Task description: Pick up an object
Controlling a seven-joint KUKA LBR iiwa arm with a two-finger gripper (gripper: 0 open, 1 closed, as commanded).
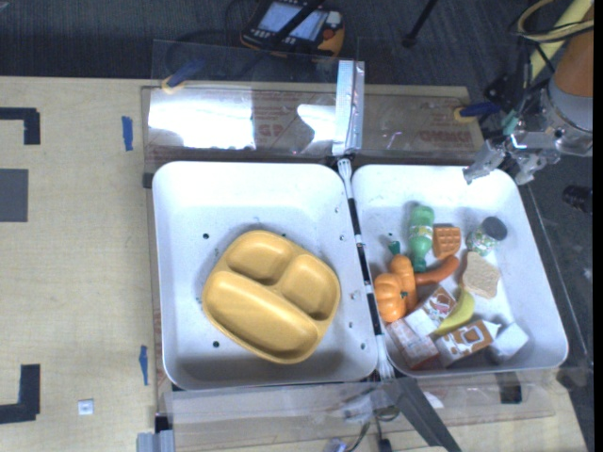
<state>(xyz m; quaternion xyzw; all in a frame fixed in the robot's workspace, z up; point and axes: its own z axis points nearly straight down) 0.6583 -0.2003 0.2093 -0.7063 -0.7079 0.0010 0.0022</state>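
Observation:
The right bin (537,281) holds a pile of toy foods: a green bottle (420,228), an orange pumpkin (394,290), a carrot (436,271), a yellow banana (458,313), a slice of bread (480,277) and a small brown-and-white carton (468,339). My gripper (497,161) hangs over that bin's far right corner, above the rim and apart from all of the items. Nothing is visibly carried under it.
A yellow divided plate (272,295) lies in the left bin (188,205). A dark round lid (493,226) and a white block (514,339) also lie in the right bin. A clear panel (245,111) stands behind the bins, and cables and a handset (290,24) lie beyond it.

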